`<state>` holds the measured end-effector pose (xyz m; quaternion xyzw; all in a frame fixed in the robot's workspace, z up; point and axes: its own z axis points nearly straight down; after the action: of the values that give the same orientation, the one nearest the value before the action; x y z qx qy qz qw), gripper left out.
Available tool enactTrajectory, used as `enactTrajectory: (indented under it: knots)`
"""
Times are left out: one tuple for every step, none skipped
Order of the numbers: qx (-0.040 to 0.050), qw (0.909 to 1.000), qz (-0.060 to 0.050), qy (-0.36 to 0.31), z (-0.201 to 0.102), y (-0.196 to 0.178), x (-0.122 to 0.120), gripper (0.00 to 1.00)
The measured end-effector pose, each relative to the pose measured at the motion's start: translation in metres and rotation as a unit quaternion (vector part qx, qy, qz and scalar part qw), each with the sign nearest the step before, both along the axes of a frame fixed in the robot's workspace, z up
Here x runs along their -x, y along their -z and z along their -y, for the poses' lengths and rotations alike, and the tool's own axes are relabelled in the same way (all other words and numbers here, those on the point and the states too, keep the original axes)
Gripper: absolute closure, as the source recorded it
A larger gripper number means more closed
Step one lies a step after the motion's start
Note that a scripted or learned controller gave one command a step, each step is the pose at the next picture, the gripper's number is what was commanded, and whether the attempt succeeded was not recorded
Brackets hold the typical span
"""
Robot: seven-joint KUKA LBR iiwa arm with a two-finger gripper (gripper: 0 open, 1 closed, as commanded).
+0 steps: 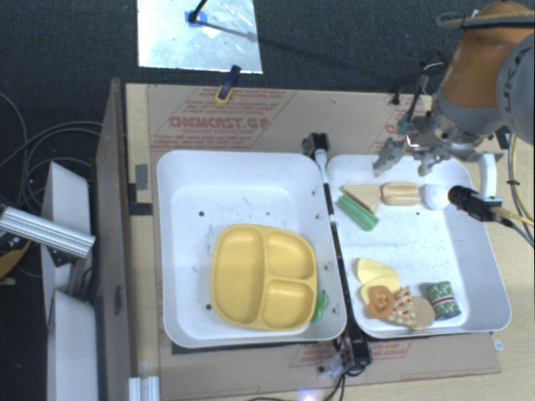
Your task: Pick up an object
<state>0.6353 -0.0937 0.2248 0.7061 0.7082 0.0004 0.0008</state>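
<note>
My gripper (407, 159) hangs over the back edge of the right bin (468, 249), its two fingers spread apart with nothing between them. Just below it lies a tan bread roll (399, 194), next to a sandwich wedge (361, 195) and a green pickle-like piece (358, 213). A white round object (434, 196) sits to the roll's right. Near the bin's front lie a yellow slice (376, 271), an orange piece (380, 301), a waffle-like cracker (410, 309) and a small green can (441, 300).
The left bin (188, 190) holds a yellow divided plate (263, 276), with a small green item (321, 306) at its right edge. A black-tipped tool (472, 203) juts in from the right over the right bin. Cables and a metal bar lie left of the bench.
</note>
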Motion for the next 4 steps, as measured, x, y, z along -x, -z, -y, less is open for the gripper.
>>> enactTrajectory:
  knots:
    - [-0.0003, 1.0, -0.004, 0.003, 0.039, 0.06, 0.05, 0.0]
    - [0.0, 1.0, -0.004, 0.004, 0.098, 0.131, 0.091, 0.0]
    - [-0.0005, 1.0, -0.002, 0.003, 0.112, 0.141, 0.143, 0.0]
    - [-0.0005, 1.0, 0.005, -0.004, 0.039, 0.055, 0.105, 0.0]
